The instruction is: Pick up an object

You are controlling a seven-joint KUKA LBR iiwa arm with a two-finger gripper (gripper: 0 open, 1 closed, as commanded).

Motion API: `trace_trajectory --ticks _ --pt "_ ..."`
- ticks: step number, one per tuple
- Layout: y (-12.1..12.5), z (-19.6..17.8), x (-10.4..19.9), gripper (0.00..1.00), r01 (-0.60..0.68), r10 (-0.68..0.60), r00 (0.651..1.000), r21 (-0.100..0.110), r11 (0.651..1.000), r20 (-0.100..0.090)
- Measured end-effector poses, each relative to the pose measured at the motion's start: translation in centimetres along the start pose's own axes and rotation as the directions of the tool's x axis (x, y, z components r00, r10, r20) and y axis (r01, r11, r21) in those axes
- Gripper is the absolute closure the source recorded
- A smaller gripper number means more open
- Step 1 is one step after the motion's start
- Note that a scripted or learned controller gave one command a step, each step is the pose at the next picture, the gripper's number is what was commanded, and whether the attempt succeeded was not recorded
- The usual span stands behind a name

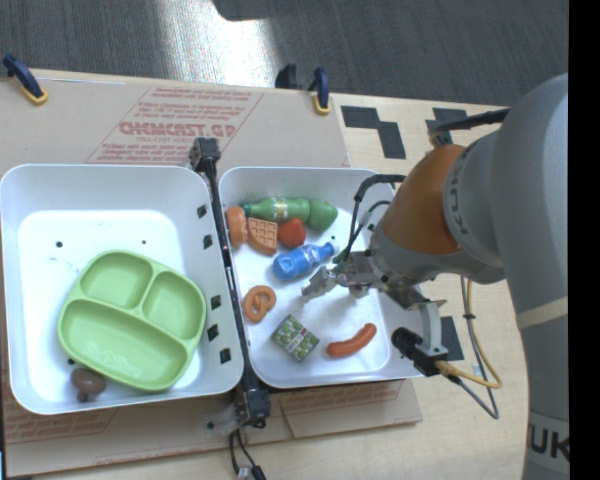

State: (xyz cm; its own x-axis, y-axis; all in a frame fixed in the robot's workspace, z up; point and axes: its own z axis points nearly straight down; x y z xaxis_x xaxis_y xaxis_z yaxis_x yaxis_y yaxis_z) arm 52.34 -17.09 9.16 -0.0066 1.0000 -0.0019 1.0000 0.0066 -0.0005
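Note:
My gripper hangs low in the right bin, just right of and below a blue bottle that lies on its side. Nothing shows in the gripper. Around it lie a red-orange sausage, a green patterned cube and a pretzel. Further back are a green bottle, a waffle, a red tomato and a small orange piece.
The left bin holds a green divided plate and a brown lump at its front corner. A black divider with clips runs between the bins. The arm's grey body covers the right bin's right wall.

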Motion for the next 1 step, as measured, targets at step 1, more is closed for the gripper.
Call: trace_trajectory --ticks 1 --pt "0.04 -1.01 0.00 1.00 0.004 -0.004 1.000 0.001 1.000 0.000"
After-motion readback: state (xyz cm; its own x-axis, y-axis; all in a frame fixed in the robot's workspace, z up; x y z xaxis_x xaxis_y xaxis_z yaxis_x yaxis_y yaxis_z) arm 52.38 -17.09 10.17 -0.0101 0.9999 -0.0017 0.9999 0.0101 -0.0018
